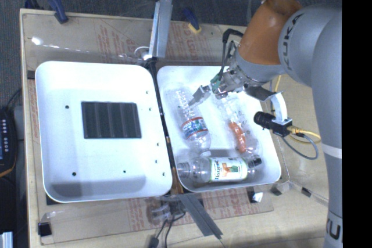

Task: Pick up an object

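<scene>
- I see my gripper over the right bin, fingers apparently spread, clasping nothing.
- Three clear bottles lie there; the blue-labelled bottle lies just below it.
- Nothing lifted yet, I judge; descent, grasp, raise remain.

Two bins sit side by side on the bench. The right bin holds three bottles: one left, one right, one lying across the front. The hand hangs above the bin's rear.

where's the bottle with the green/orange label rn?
In the camera view, the labelled bottle lies on its side along the near wall of the right bin, below the blue-labelled clear bottle.
</scene>
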`<state>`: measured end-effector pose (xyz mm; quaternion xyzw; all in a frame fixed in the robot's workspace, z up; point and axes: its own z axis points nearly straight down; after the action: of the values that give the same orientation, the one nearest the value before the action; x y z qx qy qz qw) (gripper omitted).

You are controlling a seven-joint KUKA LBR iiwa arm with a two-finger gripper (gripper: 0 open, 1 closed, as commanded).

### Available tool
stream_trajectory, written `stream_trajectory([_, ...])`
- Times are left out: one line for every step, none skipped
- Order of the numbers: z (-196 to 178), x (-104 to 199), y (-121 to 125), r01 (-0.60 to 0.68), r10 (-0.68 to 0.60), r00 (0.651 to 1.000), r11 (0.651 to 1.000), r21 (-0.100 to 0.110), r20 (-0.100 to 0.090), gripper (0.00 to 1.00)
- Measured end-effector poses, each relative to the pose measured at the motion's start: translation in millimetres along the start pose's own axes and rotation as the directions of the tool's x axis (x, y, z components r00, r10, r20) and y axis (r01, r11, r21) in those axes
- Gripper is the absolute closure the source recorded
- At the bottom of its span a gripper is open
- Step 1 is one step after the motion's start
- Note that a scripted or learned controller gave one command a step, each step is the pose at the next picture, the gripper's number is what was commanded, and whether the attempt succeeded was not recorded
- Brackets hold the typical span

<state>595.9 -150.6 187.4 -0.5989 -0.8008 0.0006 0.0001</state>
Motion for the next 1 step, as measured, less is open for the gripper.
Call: stream_trajectory([96.8, 15.5, -4.1, 0.098, -0.098, 0.995, 0.995, 0.003, -0.003, 0.00])
